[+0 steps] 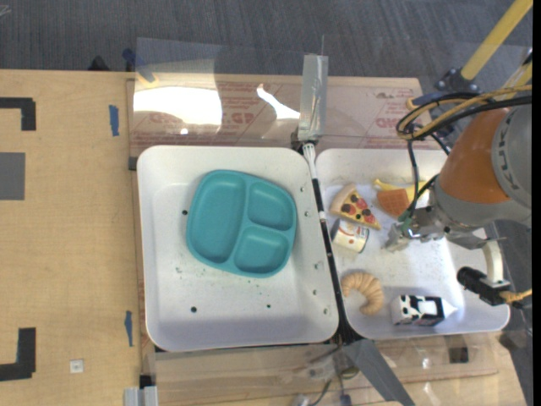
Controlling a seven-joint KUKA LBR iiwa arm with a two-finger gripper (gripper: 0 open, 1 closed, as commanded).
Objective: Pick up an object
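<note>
The right bin (439, 269) holds a pizza slice toy (356, 205), a small white cup-like piece (351, 238), a croissant (363, 289), a black and white toy (419, 309), and an orange and yellow piece (394, 198). My gripper (404, 231) reaches down over the bin's middle, right of the pizza slice and just below the orange piece. Nothing shows between its fingertips. The grey arm with its orange band (473, 172) comes in from the right.
In the left bin (169, 303) lies a teal divided plate (241, 223). A metal divider post (312, 100) stands behind the bins. Yellow and black cables (439, 108) loop above the arm. Wooden bench surface extends to the left.
</note>
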